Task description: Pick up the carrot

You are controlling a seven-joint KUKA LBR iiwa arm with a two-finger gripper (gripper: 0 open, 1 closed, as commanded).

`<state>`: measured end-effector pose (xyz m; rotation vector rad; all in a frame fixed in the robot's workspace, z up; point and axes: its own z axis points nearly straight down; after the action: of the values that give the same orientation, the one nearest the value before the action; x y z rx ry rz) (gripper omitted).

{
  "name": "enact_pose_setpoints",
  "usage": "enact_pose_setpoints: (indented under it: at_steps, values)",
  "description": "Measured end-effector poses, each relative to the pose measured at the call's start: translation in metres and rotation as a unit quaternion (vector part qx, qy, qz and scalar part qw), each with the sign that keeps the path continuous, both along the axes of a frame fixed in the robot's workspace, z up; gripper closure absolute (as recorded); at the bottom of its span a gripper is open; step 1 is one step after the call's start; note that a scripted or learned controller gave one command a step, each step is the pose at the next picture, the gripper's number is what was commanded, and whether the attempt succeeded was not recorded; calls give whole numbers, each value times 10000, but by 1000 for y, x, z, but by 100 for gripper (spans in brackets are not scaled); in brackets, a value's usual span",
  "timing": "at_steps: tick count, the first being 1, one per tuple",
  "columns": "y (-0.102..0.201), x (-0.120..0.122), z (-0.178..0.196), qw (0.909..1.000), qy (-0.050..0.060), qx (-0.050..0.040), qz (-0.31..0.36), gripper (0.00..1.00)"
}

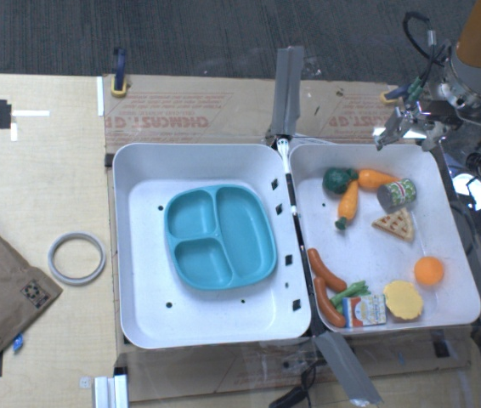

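Carrot (348, 202) in upper-left part of right bin (455, 219), just beside a green vegetable (337, 180), long axis near vertical in frame, slightly tilted. Gripper (409, 126) at upper right, over bin's far rim, holding nothing, jaw state unreadable. Carrot lies down-left of it.

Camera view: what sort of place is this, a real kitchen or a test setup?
Most likely a robot lab bench, not a kitchen: two white bins on taped cardboard, toy food like the carrot, and a tape roll.
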<state>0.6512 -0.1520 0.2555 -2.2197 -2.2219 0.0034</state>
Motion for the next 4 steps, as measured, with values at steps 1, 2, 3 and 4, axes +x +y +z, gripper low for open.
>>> enact_pose_setpoints:
  at_steps: [1, 2, 3, 4]
  values:
    - [14, 13, -133, 9999, -122, -15, 104, 0]
    - [38, 8, -88, 9995, -14, 1, 301, 0]
    - [43, -39, -164, 9936, -9, 3, 1132, 0]
    - [41, -39, -155, 9938, -8, 1, 1110, 100]
